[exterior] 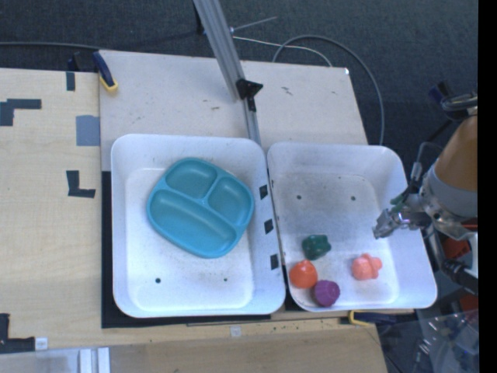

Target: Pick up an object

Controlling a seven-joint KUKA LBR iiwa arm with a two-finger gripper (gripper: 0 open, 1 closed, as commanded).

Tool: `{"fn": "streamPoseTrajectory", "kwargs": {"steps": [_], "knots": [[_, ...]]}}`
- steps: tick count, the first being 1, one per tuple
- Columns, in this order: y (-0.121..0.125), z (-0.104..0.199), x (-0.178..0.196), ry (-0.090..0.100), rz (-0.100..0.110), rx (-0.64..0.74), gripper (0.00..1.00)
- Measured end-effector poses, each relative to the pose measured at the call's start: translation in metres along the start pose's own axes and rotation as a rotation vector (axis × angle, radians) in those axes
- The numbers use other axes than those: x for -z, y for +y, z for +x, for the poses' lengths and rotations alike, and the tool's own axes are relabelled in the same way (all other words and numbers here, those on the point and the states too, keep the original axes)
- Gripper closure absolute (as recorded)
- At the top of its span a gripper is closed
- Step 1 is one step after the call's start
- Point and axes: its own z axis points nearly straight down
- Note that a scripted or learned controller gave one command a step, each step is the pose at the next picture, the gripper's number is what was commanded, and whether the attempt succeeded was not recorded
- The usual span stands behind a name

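Note:
The right bin [334,165] holds several small objects near its front: a dark green piece [315,246], an orange-red ball [303,273], a purple ball [327,292] and a salmon-pink piece [366,267]. My gripper [386,225] hangs over the right side of this bin, above and to the right of the pink piece, apart from all of them. Nothing shows between its fingertips.
The left bin [128,208] carries a blue divided plate [201,206]. A metal pole [221,37] slants across the bench behind the bins. Cables [365,68] run behind the right bin. The rear half of the right bin is bare.

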Motion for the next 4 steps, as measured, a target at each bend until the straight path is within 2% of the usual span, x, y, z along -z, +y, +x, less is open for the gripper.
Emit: {"fn": "streamPoseTrajectory", "kwargs": {"steps": [1,2,3,4], "knots": [[0.011,0.001,0.053,-0.001,-0.002,0.002,1.0],[0.013,0.001,0.106,-0.001,-0.003,0.001,1.0],[0.011,0.053,0.086,0.003,0.005,0.004,1.0],[0.004,0.102,0.085,0.002,0.004,0.005,1.0]]}}
